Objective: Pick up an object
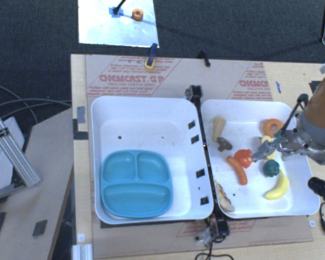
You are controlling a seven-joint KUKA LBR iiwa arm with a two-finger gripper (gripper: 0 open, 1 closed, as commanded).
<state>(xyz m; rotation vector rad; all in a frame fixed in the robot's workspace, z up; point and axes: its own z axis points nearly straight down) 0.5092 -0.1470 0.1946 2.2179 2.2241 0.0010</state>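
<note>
In the right bin (298, 205) lie a red tomato (242, 157), an orange sausage (237, 171), a dark green broccoli (271, 168), a yellow banana (278, 187), an orange donut (272, 127), a tan cone (219, 128), a brown mushroom (223, 143) and a bread slice (224, 197). My gripper (261, 152) reaches in from the right and hangs low over the middle of this bin. Its tip is right beside the tomato's right side and just above the broccoli. A small yellow piece (267, 140) peeks out behind it.
The left bin (146, 112) holds a blue divided plate (135, 184) at its front. A black divider (201, 145) runs between the two bins. The arm's grey body (319, 123) covers the right bin's far right side.
</note>
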